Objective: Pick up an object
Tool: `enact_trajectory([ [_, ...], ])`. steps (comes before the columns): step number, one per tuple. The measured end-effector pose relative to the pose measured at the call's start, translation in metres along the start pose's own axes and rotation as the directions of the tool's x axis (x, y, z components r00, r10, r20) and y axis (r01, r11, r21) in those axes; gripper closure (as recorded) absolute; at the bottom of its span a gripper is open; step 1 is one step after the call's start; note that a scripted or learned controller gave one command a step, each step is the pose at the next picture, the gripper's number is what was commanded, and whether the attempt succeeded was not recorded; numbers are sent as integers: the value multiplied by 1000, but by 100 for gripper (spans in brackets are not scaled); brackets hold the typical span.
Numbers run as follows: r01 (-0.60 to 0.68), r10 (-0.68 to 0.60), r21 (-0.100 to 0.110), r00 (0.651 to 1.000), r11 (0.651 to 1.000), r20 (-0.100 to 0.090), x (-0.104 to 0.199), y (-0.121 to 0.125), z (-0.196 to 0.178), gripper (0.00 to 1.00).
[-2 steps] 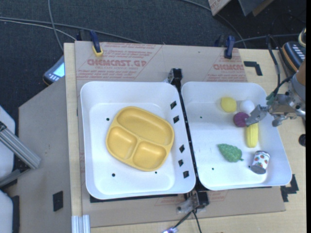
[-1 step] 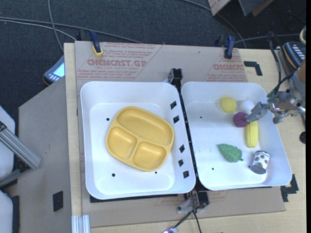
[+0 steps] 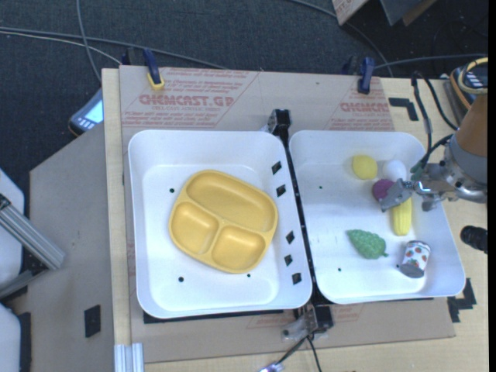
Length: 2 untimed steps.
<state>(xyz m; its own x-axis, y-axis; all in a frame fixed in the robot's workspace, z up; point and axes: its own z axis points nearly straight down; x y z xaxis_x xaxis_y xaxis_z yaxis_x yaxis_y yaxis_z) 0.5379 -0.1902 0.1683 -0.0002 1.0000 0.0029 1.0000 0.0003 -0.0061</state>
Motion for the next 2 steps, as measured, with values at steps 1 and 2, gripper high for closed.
enact_trajectory([
  [1, 0, 0, -1, 1000, 1000, 0, 0, 3, 43, 0],
  [2, -3, 3, -19, 1000, 1000, 14, -5, 7, 77, 0],
])
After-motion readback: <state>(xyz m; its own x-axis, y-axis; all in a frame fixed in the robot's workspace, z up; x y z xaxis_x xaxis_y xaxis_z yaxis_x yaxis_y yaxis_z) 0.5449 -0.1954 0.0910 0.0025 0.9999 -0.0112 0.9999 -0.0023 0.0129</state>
